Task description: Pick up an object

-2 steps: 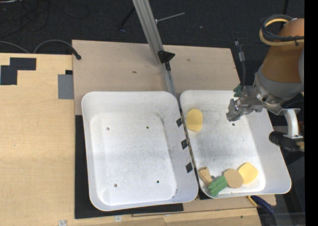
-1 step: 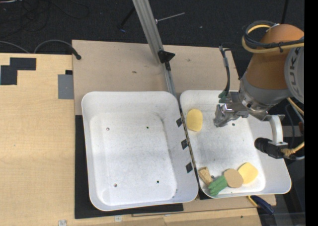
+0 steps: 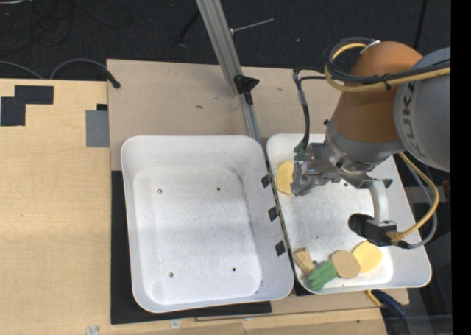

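Note:
My gripper [image 3: 302,181] hangs over the far left part of the right bin [image 3: 324,223], right beside a yellow round piece [image 3: 284,176] that lies against the bin's left wall. The gripper partly covers that piece. At the bin's near edge lie a green object [image 3: 321,274], a small tan block [image 3: 302,258], a tan disc [image 3: 345,264] and a yellow disc [image 3: 368,256].
The left bin [image 3: 195,223] sits next to the right one, with black clips along the shared wall. A slanted metal rail [image 3: 221,39] rises behind the bins. The grey arm with its orange band [image 3: 379,98] covers the right bin's far right part.

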Tool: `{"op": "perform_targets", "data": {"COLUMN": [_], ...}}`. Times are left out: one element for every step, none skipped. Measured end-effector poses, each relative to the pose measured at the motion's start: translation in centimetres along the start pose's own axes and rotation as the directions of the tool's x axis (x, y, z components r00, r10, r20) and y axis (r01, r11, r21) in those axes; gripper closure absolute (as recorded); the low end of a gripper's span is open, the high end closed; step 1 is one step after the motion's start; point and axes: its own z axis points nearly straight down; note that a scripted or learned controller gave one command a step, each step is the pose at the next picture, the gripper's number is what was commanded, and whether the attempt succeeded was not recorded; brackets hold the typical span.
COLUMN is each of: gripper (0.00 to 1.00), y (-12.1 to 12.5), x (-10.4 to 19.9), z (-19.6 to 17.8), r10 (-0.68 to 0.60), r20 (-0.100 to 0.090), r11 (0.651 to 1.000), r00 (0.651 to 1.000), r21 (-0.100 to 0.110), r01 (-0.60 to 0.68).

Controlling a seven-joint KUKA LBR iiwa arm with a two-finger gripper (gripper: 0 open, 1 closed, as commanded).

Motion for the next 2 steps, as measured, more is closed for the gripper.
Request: {"op": "perform_targets", "data": {"gripper": [1.0, 1.0], "y": [-1.1, -1.5], "x": [4.7, 10.1], "z": [1.3, 0.4], "r10": [0.002, 0.0], "r20": [0.001, 0.001], "r11": [1.0, 1.0], "r00": [1.0, 1.0], "r21": [0.001, -0.001], "r01": [-0.002, 0.0]}}
